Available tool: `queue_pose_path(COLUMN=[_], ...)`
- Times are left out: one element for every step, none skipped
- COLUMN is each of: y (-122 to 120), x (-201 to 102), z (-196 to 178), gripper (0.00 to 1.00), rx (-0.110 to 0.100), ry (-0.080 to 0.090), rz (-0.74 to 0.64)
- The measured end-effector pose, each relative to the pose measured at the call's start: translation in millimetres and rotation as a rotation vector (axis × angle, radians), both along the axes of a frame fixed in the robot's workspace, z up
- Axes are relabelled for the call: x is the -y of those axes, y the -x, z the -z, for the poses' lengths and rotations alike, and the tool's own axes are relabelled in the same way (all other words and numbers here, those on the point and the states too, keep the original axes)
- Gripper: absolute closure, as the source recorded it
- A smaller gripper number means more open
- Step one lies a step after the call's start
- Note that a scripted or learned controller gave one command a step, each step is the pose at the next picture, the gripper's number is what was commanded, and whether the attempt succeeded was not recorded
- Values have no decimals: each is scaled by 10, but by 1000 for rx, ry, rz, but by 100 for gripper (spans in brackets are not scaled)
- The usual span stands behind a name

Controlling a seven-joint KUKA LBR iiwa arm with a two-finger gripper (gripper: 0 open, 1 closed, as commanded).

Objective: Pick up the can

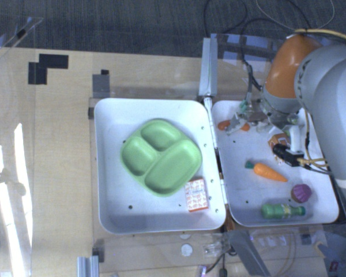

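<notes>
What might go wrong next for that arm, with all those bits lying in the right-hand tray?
1. The gripper sits near the far wall of the right bin, beside a small orange-red item. It might bump the wall or take the wrong thing.
2. The carrot and the green bottle lie on their sides. A nudge could probably roll them.
3. The arm covers part of the bin, so its target is hard to make out.
</notes>
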State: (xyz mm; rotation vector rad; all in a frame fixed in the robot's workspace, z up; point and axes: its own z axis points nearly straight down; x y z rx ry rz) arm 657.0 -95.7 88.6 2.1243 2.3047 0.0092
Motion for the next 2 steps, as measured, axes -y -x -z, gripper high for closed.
queue_pose_path(y=[632, 1139], x=[502, 127], z=[5, -68], gripper=[0, 0], rx=[0, -5], ry=[1, 0], rz=[-14, -221])
